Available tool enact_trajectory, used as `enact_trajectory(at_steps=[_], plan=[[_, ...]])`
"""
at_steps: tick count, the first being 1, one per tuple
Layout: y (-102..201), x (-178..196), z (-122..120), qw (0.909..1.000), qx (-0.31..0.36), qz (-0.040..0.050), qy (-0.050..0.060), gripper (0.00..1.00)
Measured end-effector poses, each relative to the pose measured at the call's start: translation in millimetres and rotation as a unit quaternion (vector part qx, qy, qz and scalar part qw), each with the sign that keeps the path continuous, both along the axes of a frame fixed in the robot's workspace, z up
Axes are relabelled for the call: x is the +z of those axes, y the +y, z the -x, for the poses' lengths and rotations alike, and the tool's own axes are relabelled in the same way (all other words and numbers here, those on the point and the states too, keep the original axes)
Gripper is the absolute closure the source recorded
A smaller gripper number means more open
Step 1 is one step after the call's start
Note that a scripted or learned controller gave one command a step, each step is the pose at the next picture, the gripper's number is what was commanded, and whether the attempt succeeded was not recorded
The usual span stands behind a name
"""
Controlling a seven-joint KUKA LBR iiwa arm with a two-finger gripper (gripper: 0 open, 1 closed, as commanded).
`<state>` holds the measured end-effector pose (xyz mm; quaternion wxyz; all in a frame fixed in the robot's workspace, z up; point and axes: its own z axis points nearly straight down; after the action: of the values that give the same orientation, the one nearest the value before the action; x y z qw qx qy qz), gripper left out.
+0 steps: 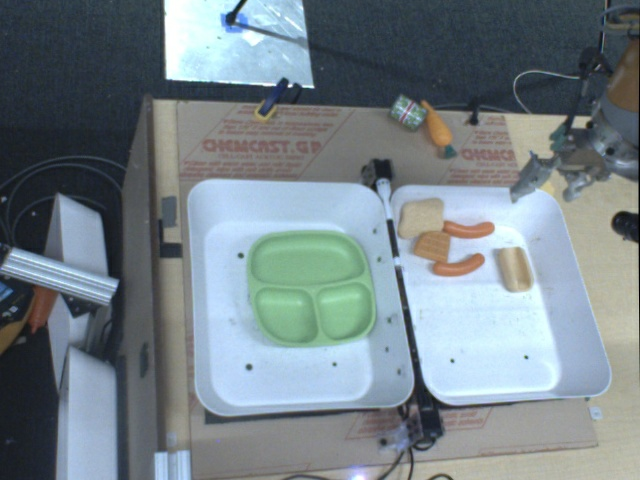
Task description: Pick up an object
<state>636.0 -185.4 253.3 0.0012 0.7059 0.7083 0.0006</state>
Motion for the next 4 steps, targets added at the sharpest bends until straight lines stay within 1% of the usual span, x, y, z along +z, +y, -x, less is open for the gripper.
enact_trajectory(at_steps=[1,2,3,4], plan=[[-21.1,-103.1,4.2,1.0,-0.001,-0.0006,0.002,0.0],[-21.0,-169.4,26.6,1.0,-0.001,-0.0002,0.001,0.0],[-21.4,-157.8,25.3,1.0,0.0,0.0005,-0.001,1.0],[29.2,-142.5,42.9,1.0,0.0,-0.0005,0.001,1.0]])
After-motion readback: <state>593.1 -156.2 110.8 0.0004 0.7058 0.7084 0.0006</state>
